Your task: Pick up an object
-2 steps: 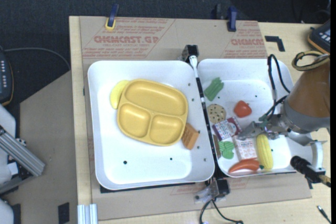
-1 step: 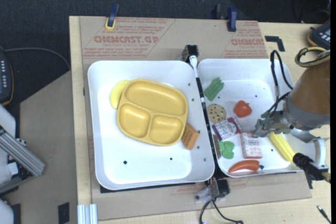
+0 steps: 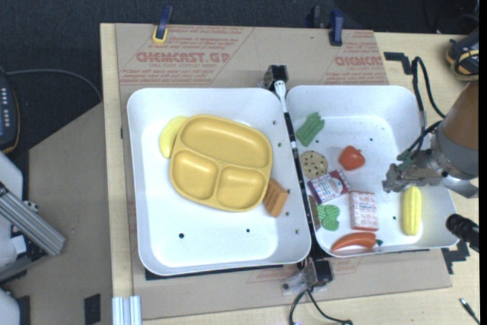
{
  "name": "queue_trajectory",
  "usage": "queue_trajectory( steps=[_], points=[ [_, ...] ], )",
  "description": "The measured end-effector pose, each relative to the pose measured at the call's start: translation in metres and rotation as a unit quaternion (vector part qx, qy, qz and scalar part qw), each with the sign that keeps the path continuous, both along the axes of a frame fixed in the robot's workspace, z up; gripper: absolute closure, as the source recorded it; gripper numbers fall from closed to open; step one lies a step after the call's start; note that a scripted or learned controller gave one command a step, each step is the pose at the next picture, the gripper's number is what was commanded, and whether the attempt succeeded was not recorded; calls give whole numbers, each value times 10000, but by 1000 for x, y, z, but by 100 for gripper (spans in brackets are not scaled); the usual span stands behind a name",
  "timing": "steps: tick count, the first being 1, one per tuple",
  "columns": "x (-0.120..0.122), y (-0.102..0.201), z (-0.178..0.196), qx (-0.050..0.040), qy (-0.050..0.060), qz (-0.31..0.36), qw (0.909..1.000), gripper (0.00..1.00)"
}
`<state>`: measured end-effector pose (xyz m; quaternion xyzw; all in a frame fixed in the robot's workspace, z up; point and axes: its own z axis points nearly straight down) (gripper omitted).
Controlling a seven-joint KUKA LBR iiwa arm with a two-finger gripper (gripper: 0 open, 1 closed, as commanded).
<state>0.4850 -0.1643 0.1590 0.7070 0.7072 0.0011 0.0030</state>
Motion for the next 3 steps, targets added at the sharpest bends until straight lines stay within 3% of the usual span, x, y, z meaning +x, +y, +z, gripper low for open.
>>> queue_trajectory(
  steps=[2,3],
  points=[
    [8,-3,67,2,3,3,10000,100],
    [33,45,57,14,17,28,10000,100]
  ],
)
